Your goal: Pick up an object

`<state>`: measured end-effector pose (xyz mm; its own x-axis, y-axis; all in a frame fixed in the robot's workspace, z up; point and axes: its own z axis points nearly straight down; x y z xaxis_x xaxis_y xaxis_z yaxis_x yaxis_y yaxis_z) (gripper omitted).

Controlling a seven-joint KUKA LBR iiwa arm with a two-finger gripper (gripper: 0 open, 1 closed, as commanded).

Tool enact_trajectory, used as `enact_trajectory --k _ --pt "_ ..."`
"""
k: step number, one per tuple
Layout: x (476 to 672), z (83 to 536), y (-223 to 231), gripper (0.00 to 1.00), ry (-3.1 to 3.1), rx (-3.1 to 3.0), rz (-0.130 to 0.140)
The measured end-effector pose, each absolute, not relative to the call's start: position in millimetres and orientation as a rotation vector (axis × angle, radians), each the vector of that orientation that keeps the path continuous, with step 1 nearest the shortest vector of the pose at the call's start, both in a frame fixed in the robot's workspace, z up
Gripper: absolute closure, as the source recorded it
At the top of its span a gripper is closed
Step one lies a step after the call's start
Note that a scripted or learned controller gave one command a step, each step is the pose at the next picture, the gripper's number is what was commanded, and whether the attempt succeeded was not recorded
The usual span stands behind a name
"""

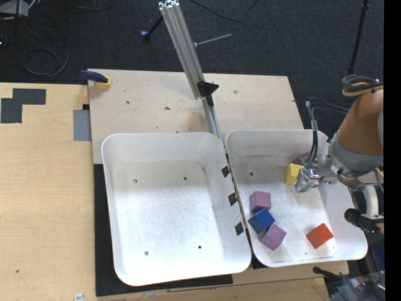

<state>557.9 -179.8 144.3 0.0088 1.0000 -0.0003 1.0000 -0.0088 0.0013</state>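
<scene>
A single fixed camera looks down at a slant from above the near side of the bench [250, 99]. It stands well back, taking in both white bins [125, 162] and dark floor beyond.

Left bin [125, 168] open; blocks [262, 220] crowd right bin [269, 146].

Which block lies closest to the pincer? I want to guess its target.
The yellow block, right beside the pincer near the right bin's far side. The purple, blue and orange blocks lie farther toward the near side.
</scene>
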Motion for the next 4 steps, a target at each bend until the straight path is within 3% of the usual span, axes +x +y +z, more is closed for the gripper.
enact_trajectory --k 2,3,4 --pt "559.1 218.7 -188.1 1.00 2.222 2.221 0.000" --pt "555.5 210.0 -134.6 1.00 2.229 2.221 -0.001" --pt "564.2 209.6 -74.6 1.00 2.232 2.218 0.000"
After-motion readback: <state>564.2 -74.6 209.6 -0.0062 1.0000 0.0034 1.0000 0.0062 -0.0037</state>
